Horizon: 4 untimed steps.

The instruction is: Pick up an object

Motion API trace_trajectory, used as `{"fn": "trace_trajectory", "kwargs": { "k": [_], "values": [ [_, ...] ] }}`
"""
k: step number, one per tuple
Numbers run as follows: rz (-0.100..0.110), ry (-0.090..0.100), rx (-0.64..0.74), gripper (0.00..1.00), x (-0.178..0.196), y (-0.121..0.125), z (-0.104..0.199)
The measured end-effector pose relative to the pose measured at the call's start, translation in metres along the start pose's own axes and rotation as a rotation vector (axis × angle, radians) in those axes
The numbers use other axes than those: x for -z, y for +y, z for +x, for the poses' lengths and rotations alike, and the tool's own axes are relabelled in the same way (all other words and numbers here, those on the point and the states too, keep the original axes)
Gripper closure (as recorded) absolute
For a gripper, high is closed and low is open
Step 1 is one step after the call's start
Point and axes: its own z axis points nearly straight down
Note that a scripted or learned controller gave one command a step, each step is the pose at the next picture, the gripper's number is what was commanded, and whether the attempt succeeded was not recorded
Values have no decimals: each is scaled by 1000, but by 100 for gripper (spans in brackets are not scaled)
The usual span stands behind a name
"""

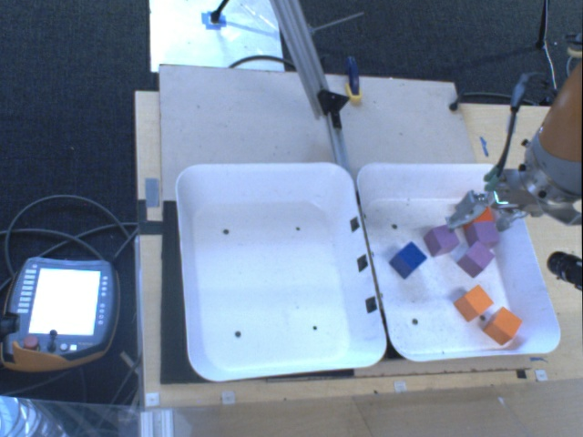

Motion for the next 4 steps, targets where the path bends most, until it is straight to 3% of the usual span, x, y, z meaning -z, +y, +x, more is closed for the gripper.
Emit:
{"fn": "trace_trajectory", "kwargs": {
  "k": [1,3,4],
  "values": [
    [-4,-1,-1,0,2,1,0],
    [2,1,-3,0,-117,-8,7],
    [-19,-4,-1,0,-146,-2,6]
  ]
}}
